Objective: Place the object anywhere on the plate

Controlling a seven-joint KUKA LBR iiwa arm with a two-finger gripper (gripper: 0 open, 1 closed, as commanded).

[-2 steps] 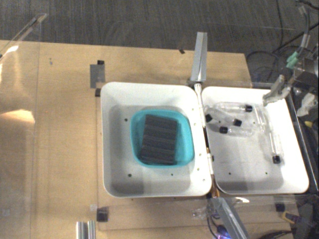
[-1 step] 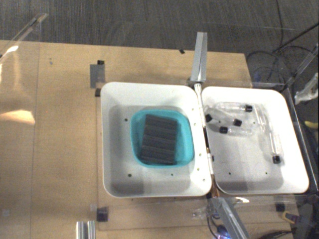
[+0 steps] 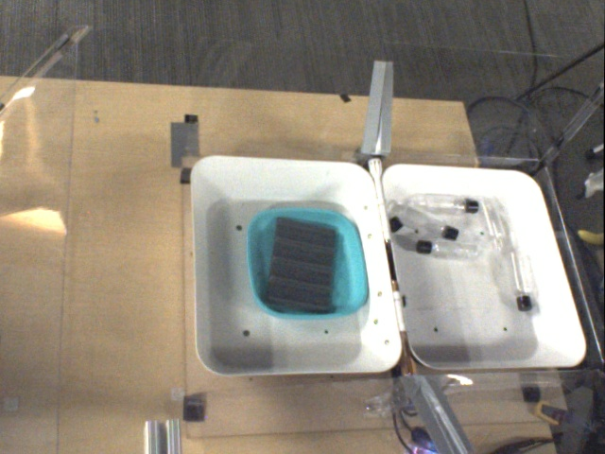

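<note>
We've got two white bins side by side on a wooden bench (image 3: 95, 253). The left bin (image 3: 217, 329) holds a teal plate (image 3: 352, 253), and a dark ribbed block (image 3: 302, 263) lies flat on it, pretty much centered. The right bin (image 3: 473, 329) has a loose bunch of clear tubes (image 3: 444, 218) with black caps, mostly in the far half, one along the right wall.

Glossy teal plastic plate (image 3: 352, 253), matt dark ribbed block (image 3: 302, 264), perhaps rubber; clear plastic tubes (image 3: 452, 218); pale wood bench (image 3: 104, 253).
</note>
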